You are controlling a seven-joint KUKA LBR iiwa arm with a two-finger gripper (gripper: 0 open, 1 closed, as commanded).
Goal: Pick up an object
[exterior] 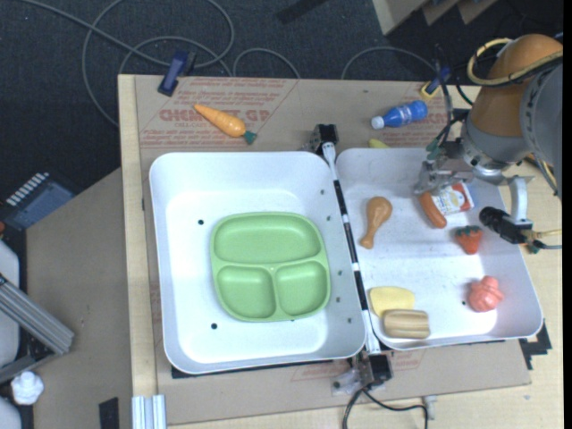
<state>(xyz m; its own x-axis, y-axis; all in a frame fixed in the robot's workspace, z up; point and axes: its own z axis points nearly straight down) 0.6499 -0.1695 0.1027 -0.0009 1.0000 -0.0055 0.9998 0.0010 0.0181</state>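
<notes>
The gripper (435, 184), whose grip state I cannot tell from here, hangs in the right white bin (447, 329) just above the orange-red sausage-shaped toy with a white label (440, 206), so it should descend straight, centred over it.

Toy carrot (223, 121) and blue bottle (401, 114) lie outside bins.

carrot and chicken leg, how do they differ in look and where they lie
The carrot is bright orange with a green tip; the chicken leg is pale tan. The carrot lies on the cardboard outside the bins, behind the left bin; the chicken leg lies inside the right bin. The carrot lies more crosswise, the chicken leg closer to upright in the picture. Both are small toy foods lying flat, apart from the gripper.
</notes>
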